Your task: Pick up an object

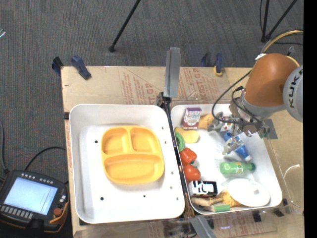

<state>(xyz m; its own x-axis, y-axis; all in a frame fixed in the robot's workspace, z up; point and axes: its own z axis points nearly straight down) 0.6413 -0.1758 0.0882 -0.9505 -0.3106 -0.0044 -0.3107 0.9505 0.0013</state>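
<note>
1. Nearest edge, 6 o'clock of the right bin [275,178]: a white plate [249,192], a black-and-white item [204,187] and a yellow-tan toy [214,201] crowded against the front wall.
2. Left bin [79,133]: one yellow divided tray [132,153], lying flat at centre.
3. Right bin, mid-depth: a green bottle [237,168] on its side just above the plate; two red pieces [189,163] along the 9 o'clock wall.
4. Right bin, centre: a blue-and-white bottle [237,146], tilted, directly beneath the gripper [238,130]; the likeliest pick target.
5. Gripper: low over the bin, at the blue bottle's upper end. Whether the jaws are released or clenched cannot be told.
6. Far end, 11 o'clock: a small purple carton [191,117] and a pale yellow block [188,135].
7. Step judged: descent to grasp. Next move calls for closing squarely on the bottle, then lifting clear of the green bottle.
</note>
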